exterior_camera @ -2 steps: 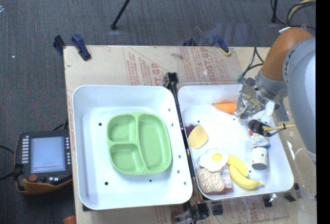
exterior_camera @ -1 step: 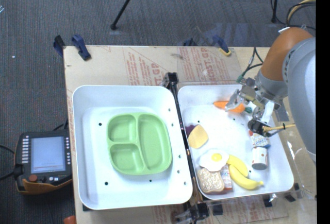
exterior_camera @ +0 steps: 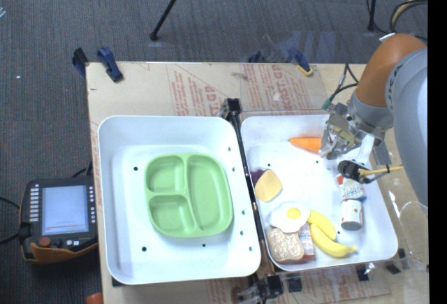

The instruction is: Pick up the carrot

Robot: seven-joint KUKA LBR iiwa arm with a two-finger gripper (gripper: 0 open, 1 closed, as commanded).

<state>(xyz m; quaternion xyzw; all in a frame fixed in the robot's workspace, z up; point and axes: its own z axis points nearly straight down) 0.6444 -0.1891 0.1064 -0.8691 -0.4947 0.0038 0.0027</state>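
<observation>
Our gripper [exterior_camera: 334,145] hangs low at the right bin's [exterior_camera: 388,226] far edge; whether it grips anything we cannot tell. One carrot [exterior_camera: 306,144] lies touching its left side, long axis running left-right, tip pointing away. Nearby: one egg [exterior_camera: 290,215], two bananas [exterior_camera: 325,231], one bottle [exterior_camera: 352,206].

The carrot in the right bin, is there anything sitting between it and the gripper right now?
Nothing visible does. The gripper is right at the carrot's right end, with no object between them. The other food, the yellow slice, fried egg and banana, lies lower in the right bin, off that line.
</observation>
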